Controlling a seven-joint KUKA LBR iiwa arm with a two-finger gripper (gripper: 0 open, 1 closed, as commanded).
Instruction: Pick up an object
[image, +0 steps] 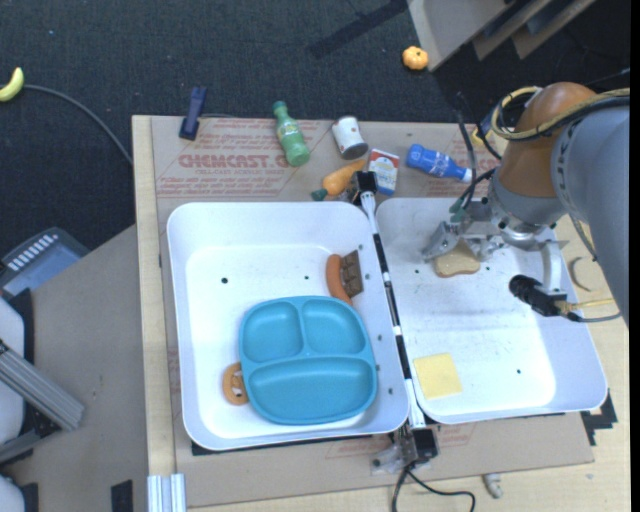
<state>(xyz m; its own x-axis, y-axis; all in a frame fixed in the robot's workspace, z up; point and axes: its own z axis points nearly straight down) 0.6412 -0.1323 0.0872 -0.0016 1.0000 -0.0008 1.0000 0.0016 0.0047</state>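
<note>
Gripper (462, 243): low in the right bin (560, 385), fingers spread astride a tan bread-like piece (458, 264).
Yellow square (437, 375): near front.
Left bin (200, 300): blue tray (305, 358).

Glossy blue plastic tray (305, 360), smooth white bins (190, 300)

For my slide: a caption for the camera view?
Arm's hand over a tan piece in the right bin.

1. Green plastic bottle (291, 135), small white can (348, 136) and blue bottle (437, 162) lie on the brown board behind the bins.
2. Orange ball (415, 58) rests on dark carpet.
3. Yellow banana tip (10, 84) at far left.
</note>
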